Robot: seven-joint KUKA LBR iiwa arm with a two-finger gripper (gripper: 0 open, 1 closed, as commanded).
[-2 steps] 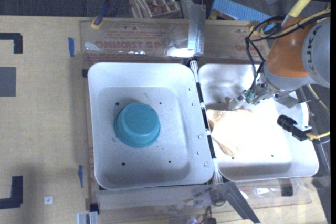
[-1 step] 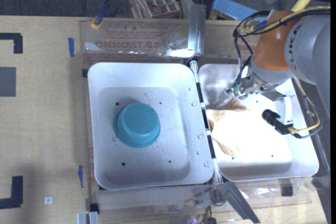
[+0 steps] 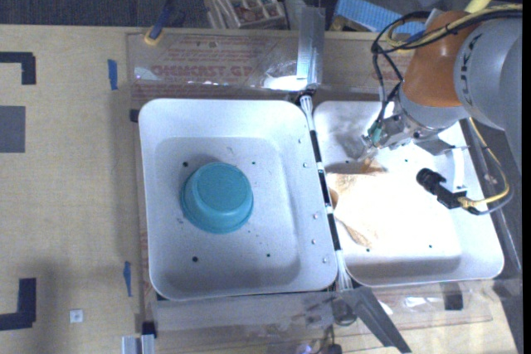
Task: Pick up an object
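On the tan wooden surface [image 3: 66,178], the left shallow white plastic bin [image 3: 166,128] holds a round teal plastic bowl [image 3: 217,196] turned upside down, resting on the bin floor slightly left of its centre and well apart from every wall. A ridge of clips runs where this bin meets its neighbour. The right shallow white plastic bin [image 3: 431,261] carries a tan-and-brown crumpled flat thing [image 3: 358,211] lying against its left wall, too washed out by glare to identify. The grey arm with the orange band [image 3: 431,70] reaches in from the right, and its claw [image 3: 377,137] hangs low over the upper left part of that right bin, just above the brown thing. Whether the claw is open or closed, I cannot tell, since glare blurs it.
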